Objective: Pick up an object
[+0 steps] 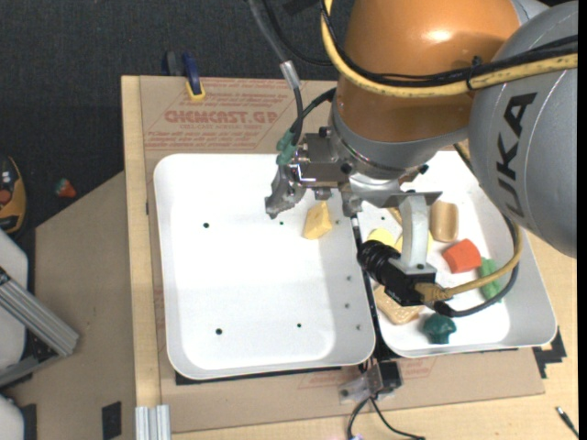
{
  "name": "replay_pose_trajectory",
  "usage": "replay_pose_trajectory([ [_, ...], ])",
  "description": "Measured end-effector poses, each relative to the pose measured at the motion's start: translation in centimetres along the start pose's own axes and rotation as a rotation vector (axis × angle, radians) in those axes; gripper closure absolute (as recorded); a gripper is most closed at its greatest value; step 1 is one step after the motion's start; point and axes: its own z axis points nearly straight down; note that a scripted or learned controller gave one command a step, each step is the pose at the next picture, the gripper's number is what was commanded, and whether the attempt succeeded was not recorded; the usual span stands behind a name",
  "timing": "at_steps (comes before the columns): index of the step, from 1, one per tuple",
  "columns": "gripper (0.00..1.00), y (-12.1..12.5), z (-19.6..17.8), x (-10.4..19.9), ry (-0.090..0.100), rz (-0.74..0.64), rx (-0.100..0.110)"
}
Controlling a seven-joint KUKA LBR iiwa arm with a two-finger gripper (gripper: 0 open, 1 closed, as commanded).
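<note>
This is a robotics lab or test workshop, not a home. The bench [138, 246] is a bare brown board stamped with red factory lettering, held by a blue-handled clamp [192, 73] at its far left corner. On the board sit two plain white bins [174, 246] side by side. Above the bins hangs a large grey and orange industrial arm [440, 53] trailing loose yellow and black cables [275, 35]. Left of the bench lies a bare aluminium frame rail [37, 324] on a dark carpeted floor.
</note>
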Motion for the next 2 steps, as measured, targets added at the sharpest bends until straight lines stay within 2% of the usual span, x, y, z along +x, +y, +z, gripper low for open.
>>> replay_pose_trajectory([
  [1, 1.00, -0.1, -0.1, -0.2, -0.009, 0.005, 0.016],
  [2, 1.00, 0.1, -11.5, 1.6, -0.002, 0.004, 0.004],
])
